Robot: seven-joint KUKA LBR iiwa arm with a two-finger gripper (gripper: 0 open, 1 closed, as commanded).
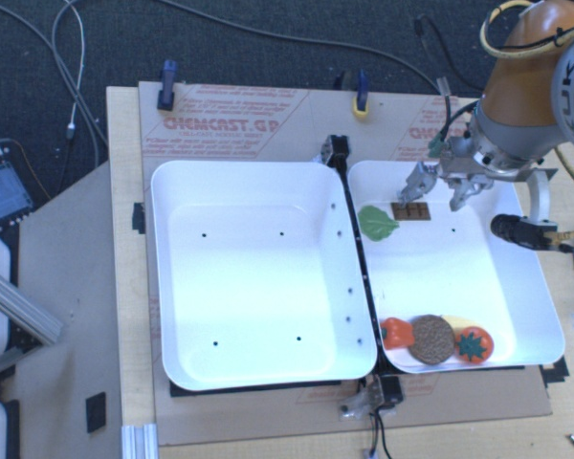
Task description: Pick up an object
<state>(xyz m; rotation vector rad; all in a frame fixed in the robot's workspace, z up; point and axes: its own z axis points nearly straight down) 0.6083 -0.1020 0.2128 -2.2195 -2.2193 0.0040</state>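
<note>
At the bottom of the right bin (517, 295), nearest the camera, lie a red pepper-like toy (396, 333), a round brown patty (431, 339) touching it, a sliver of yellow (456, 322) behind, and a toy tomato (474, 344) with a green top. The left bin (258, 275) sits beside it. Toward the upper middle, a green leaf (376, 223) lies by the dividing rim, a brown chocolate bar (410, 211) just right of it. The gripper (444, 191) hovers above the bar, fingers spread apart, holding nothing.
</note>
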